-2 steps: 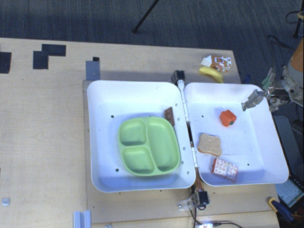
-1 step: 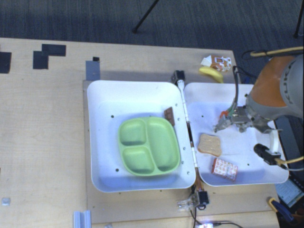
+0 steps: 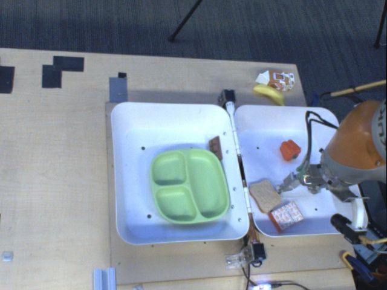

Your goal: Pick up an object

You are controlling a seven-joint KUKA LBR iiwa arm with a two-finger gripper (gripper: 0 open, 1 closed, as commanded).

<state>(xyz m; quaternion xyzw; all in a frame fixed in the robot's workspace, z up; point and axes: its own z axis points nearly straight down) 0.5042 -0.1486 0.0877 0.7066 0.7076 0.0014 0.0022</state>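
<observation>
The gripper (image 3: 289, 183) hung low in the right bin (image 3: 266, 118), tips just beside the slice of bread (image 3: 263, 194). The bread was a tan wedge with a darker crust, lying flat near the bin's left wall. Whether the gripper was open or closed, I couldn't tell. A red-and-white patterned box (image 3: 286, 215) lay just below it, and an orange block (image 3: 289, 150) sat above. The green divided plate (image 3: 189, 185) filled the left bin (image 3: 127, 162).

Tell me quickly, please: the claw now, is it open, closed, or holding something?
Claw: cannot be told; it is low in the right bin, beside the bread slice.
</observation>
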